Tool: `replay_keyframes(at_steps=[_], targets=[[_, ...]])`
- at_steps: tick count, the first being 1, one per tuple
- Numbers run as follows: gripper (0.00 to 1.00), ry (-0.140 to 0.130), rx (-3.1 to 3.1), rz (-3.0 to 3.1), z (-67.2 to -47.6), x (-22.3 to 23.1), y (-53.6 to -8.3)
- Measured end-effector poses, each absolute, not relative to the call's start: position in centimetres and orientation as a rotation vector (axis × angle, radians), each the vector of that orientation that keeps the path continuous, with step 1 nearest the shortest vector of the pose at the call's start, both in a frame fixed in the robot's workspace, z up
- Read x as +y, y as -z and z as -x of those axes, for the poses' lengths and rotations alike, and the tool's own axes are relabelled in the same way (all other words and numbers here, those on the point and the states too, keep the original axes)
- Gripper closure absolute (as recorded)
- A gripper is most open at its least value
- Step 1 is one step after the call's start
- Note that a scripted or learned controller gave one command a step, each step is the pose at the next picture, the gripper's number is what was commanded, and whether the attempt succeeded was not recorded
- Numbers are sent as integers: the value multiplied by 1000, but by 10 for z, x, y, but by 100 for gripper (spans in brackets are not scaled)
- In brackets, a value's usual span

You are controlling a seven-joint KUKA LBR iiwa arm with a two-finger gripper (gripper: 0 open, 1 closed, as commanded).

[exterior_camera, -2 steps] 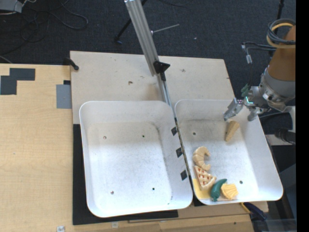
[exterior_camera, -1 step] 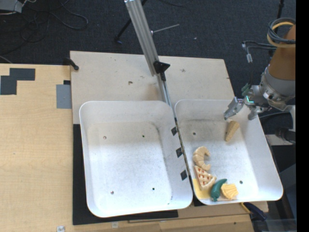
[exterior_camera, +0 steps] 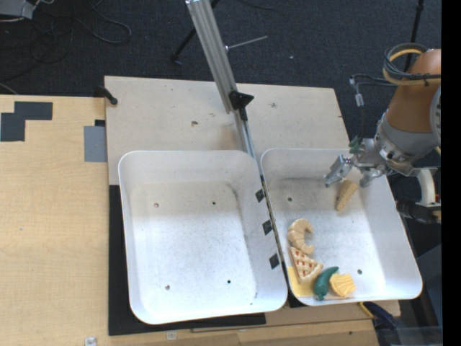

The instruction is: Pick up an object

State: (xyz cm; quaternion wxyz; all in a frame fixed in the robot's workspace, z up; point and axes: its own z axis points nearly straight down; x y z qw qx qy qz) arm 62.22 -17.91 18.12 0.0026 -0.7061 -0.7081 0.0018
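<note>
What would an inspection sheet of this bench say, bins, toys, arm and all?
Surface: pale bench bearing two shallow white bins, the left bin and the right bin, side by side.
Job's things: in the right bin, a tan cone-shaped piece near the far side; a croissant-like piece, a waffle-like wedge, a green piece and a yellow ridged piece toward the near-left corner.
Clutter: nothing seen.
Gripper: gripper just above the tan cone-shaped piece; a hold cannot be confirmed.
Cables: dark cables on the floor; yellow and black hoses looped on the arm.
Surroundings: slanted metal rail, wooden tabletop at left, dark carpet.
</note>
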Motion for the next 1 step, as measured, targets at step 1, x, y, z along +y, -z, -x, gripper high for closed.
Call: replay_keyframes(at_steps=[1], targets=[[0, -6, -2218, 2217, -628, -184, -132]])
